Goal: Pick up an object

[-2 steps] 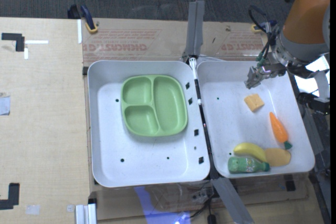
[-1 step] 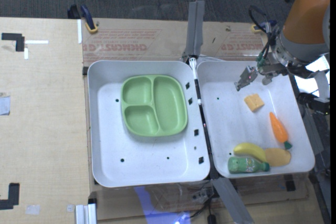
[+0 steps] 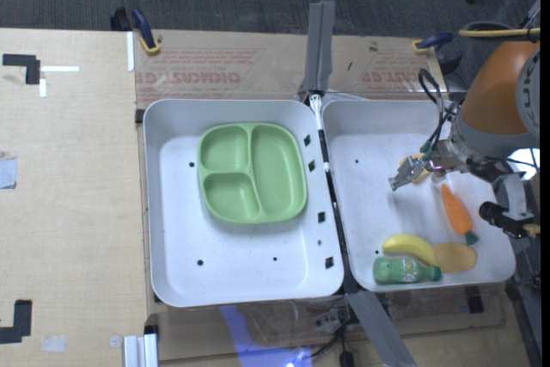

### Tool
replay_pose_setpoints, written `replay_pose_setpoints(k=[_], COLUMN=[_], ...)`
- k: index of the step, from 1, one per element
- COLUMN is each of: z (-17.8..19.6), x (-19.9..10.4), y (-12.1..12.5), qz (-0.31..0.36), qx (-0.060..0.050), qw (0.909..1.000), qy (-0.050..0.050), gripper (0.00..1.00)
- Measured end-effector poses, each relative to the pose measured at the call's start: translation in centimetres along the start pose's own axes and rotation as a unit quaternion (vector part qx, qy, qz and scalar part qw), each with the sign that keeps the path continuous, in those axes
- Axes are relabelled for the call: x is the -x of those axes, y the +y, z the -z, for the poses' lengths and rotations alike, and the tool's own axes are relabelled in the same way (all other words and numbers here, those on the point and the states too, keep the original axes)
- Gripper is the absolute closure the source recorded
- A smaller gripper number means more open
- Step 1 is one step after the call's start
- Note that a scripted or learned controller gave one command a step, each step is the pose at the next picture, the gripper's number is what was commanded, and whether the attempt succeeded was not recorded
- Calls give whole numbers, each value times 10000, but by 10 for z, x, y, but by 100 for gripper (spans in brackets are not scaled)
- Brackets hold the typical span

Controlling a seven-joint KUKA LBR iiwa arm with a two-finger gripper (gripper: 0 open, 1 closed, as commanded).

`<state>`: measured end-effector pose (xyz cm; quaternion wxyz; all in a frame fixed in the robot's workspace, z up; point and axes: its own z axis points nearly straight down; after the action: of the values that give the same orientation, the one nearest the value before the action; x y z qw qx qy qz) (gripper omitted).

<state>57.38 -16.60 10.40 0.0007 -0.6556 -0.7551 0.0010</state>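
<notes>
My gripper [image 3: 400, 174] hangs over the right bin [image 3: 365, 146], in its upper middle part, with the fingers pointing left. They stand a little apart and nothing shows between them. An orange carrot [image 3: 456, 211] lies just to the right of and below the gripper, clear of it. At the bin's front edge a yellow banana [image 3: 409, 247] rests beside a green bottle [image 3: 404, 272] lying on its side. A tan rounded item [image 3: 455, 257] sits next to these two.
The left bin [image 3: 172, 211] holds a light green divided plate [image 3: 253, 173]. A raised divider [image 3: 325, 176] with black clips separates the two bins. The arm's grey and orange wrist [image 3: 503, 99] looms over the right bin's far right corner.
</notes>
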Motion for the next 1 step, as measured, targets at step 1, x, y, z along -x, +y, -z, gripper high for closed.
replay_pose_setpoints(k=[1], z=[-11], x=[33], y=[-40], qz=[330], qx=[28], qw=[9994], qy=[34], gripper=[0])
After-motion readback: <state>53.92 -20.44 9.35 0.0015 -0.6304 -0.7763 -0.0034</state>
